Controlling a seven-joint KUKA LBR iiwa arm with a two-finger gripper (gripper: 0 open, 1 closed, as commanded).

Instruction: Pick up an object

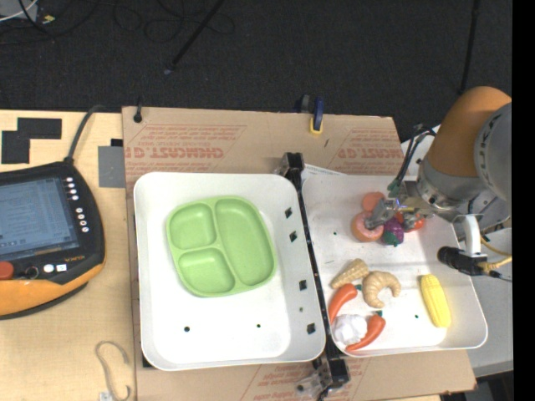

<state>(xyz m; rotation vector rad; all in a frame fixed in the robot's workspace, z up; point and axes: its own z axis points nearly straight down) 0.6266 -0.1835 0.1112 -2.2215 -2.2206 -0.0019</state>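
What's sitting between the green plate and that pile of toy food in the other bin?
In the camera view, just the two bins' white rims and the black clips joining them lie between the green plate and the toy food.

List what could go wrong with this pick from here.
1. The gripper is down among a tight cluster: a pink ring-shaped toy and a purple piece lie close together, so it may nudge or catch the wrong one.
2. The cluster sits near the far side of the right bin, so a push could slide the items toward the wall rather than lift them.
3. The arm hides part of the cluster, so a grasp cannot be confirmed.
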